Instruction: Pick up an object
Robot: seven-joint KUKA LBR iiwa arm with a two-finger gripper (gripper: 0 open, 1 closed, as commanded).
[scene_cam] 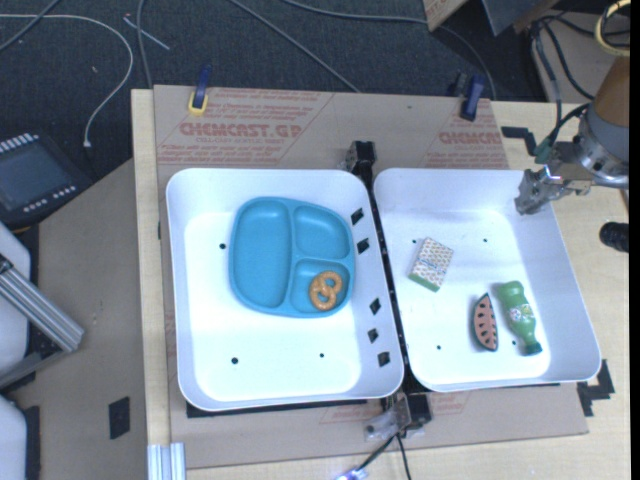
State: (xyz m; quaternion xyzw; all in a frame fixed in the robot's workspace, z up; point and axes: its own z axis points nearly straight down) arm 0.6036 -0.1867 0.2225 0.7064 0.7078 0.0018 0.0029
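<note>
In the right bin (560,268) lie three things: a small speckled block (432,263) near its middle, a watermelon slice (485,322) and a green bottle (519,316) side by side toward the front right. My gripper (534,192) hangs over the right bin's far right corner, well apart from all three, with nothing seen in it. The left bin (200,328) holds a blue divided plate (275,253) with a pretzel (325,290) in its front right compartment.
A row of black clips runs down the seam between the two bins. Blue clamps (201,95) hold the cardboard sheet at the back. Cables lie on the dark floor behind the bench.
</note>
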